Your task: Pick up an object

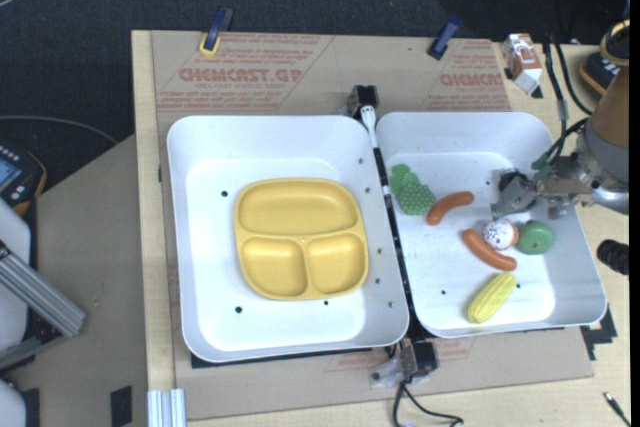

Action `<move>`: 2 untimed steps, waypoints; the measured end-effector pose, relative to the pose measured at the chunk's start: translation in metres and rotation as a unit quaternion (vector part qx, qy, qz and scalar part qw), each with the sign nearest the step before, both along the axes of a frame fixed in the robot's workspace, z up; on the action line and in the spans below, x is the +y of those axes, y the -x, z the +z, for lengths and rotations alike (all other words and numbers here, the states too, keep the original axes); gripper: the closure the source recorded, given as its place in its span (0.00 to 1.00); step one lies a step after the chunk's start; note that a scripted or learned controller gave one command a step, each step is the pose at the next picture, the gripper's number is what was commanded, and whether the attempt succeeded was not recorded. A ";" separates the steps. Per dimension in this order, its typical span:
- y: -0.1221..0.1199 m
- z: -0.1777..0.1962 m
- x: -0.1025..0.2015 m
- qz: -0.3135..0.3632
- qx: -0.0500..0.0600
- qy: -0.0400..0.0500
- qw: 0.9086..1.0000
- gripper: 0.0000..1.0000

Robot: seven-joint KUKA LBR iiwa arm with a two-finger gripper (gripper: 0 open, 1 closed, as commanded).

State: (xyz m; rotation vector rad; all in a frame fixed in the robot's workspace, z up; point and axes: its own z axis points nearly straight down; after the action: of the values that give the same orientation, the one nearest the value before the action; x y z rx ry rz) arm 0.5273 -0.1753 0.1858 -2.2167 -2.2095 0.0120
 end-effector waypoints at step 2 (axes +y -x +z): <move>-0.008 -0.041 0.008 0.002 -0.004 0.000 1.000 0.00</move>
State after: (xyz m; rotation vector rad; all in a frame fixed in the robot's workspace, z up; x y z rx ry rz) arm 0.5349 -0.1670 0.1447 -2.2156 -2.2178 0.0039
